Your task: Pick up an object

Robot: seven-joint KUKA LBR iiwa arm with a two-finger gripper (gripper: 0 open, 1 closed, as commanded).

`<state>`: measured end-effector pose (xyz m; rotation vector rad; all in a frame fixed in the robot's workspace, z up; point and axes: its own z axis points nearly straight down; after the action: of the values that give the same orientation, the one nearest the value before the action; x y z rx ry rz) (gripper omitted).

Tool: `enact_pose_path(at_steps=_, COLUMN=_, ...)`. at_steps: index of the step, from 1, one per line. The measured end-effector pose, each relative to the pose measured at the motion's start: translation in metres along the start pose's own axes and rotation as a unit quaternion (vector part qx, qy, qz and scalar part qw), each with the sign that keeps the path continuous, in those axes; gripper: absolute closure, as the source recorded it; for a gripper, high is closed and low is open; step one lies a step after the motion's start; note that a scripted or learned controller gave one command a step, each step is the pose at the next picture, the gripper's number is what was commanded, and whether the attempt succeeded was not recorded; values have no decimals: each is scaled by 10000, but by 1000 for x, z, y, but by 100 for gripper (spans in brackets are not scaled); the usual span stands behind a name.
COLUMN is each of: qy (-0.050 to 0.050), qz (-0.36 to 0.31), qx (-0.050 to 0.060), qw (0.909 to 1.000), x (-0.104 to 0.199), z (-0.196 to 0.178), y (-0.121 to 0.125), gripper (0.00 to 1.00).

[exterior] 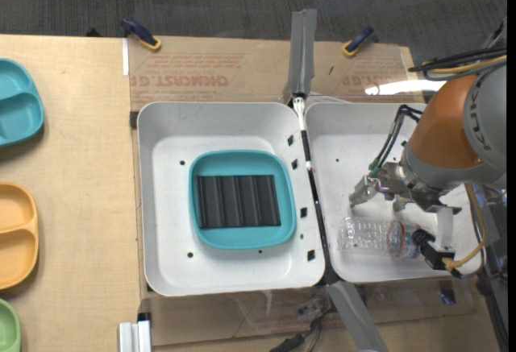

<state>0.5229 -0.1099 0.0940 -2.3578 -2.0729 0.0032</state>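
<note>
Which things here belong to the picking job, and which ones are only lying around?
Belongs to the job:
- clear plastic bottle lying in the right white bin
- two-finger gripper above that bottle

Just lying about:
- teal rack with dark slats in the left white bin
- teal, orange and green divided plates on the bench

The arm (451, 133) covers part of the right bin (339, 149) and hides the gripper's tips, and the teal plate (16, 105) is cut off at the left edge.
</note>
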Motion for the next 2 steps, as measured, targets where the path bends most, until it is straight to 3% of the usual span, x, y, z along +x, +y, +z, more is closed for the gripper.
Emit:
enact_pose_path(at_steps=1, qy=-1, qz=-253, qx=0, qw=9997, x=-59, z=-33, y=-39, gripper=0)
enact_pose_path(at_steps=2, qy=4, qz=-832, qx=2, qw=9965, x=-79, z=3, y=-36, gripper=0)
